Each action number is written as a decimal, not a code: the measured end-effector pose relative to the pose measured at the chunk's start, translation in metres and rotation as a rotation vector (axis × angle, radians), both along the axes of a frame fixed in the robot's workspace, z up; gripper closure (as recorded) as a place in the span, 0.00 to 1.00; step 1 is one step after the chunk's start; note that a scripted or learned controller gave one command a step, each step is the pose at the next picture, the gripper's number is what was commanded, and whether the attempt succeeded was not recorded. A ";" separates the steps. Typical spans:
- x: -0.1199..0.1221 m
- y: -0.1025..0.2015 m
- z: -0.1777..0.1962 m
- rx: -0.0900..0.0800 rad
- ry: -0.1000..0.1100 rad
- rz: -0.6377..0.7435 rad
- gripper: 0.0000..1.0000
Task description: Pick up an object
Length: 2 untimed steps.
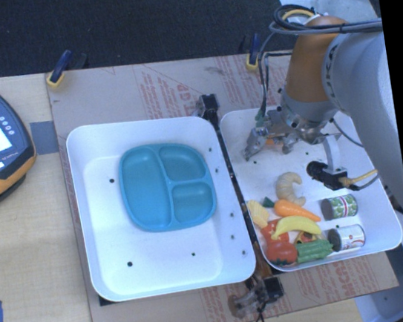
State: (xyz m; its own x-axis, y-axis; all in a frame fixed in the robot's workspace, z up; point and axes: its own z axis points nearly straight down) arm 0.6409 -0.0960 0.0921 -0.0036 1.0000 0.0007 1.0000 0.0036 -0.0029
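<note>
Toy food pile (290, 227) lies below gripper (272, 141) in right bin (381, 231); gripper state unclear.

Divided plate (167, 185) in left bin (107, 279)

Honestly nothing readable here: the brown cardboard sheet (175, 85) under the bins has faint red print, way too blurry to make out.
</note>
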 end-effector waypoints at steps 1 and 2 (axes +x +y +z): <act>0.000 0.000 0.010 0.001 0.002 0.003 1.00; -0.055 0.016 0.101 0.000 0.000 -0.002 1.00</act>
State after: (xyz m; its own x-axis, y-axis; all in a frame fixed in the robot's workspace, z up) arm 0.5857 -0.0797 0.1935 -0.0017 1.0000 0.0011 1.0000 0.0017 -0.0034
